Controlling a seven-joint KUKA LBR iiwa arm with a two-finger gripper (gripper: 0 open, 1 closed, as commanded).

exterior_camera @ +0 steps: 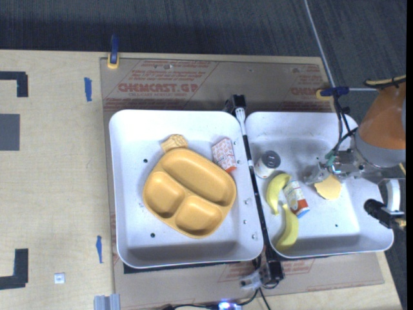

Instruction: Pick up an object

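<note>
In the right bin (342, 232) lie a yellow banana (282, 213), a small bottle with a red and white label (297, 199), a white round pot with a grey lid (266, 161) and a pale yellow wedge (328, 188). My gripper (321, 170) reaches in from the right and hangs low over the bin's right half. It is just above the wedge's upper edge and right of the bottle. Nothing shows as held. The left bin (122, 173) holds a yellow divided plate (188, 192), a small red and white packet (224, 154) and a tan piece (173, 142).
The arm's grey body and orange band (386, 118) cover the right bin's right rim. Cables run past the gripper. A black part of the arm (382, 212) juts over the bin's lower right. Cardboard (161, 82) lies under both bins.
</note>
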